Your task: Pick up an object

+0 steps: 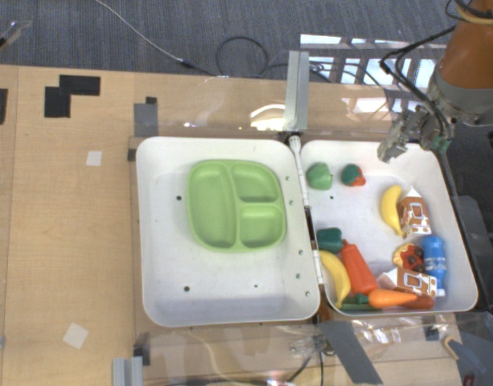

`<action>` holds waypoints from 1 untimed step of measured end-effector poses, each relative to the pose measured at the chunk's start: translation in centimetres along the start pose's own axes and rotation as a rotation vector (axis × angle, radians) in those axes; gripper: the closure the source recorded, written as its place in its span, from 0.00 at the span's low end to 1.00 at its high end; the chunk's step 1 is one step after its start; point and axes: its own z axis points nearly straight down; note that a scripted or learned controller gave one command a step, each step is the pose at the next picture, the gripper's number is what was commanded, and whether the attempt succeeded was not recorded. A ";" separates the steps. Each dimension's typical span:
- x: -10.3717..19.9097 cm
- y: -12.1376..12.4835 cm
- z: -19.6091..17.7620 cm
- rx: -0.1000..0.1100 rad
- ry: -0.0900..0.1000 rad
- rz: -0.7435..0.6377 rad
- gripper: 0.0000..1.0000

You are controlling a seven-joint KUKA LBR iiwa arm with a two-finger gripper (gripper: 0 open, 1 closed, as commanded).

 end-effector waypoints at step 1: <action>6.3 -1.4 13.1 0.002 0.026 -0.328 1.00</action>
